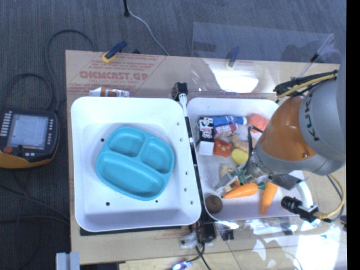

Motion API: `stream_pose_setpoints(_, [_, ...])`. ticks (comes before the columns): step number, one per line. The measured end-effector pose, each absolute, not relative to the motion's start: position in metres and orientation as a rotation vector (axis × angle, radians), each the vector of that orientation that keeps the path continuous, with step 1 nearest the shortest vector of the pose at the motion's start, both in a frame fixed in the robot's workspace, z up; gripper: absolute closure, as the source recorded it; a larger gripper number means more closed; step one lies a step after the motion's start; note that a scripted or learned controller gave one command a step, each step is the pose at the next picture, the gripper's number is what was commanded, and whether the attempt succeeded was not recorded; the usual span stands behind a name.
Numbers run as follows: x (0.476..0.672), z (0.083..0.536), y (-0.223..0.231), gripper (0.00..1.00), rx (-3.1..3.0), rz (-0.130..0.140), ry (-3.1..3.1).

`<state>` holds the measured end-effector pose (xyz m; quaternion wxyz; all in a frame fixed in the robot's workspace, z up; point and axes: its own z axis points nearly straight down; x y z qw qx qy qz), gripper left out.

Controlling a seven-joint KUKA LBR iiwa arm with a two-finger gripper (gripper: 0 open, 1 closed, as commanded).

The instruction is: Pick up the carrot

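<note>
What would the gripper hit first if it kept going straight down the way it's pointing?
Probably the carrot lying at the front of the right bin, just under the gripper; depth is unclear from above.

L bin (79,167) is holding a blue 3-compartment tray (135,161), lying tilted. R bin (225,103) is holding a blue-capped bottle (225,120), a red item (222,148), a yellow item (240,156) & a brown round thing (213,203) near its front L corner. Teach pendant (27,136) is sitting on carpet, well L of bench.

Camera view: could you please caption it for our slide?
KUKA arm's gripper poised over two carrots in the right bin; blue tray in the left bin.
</note>
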<state>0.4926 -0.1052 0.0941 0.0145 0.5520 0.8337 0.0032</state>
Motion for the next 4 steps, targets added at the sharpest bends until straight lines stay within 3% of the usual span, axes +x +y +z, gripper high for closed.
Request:
stream_pose_setpoints(1, [0.491, 0.093, -0.112, 0.0, 1.579, 0.012, 2.69])
stream_pose_setpoints(2, [0.494, 0.105, -0.113, 1.0, 1.576, 0.015, 2.686])
stream_pose_setpoints(3, [0.494, 0.104, -0.113, 0.0, 1.576, 0.014, 2.688])
stream_pose_setpoints(4, [0.492, 0.095, -0.111, 0.0, 1.101, -0.008, 2.906])
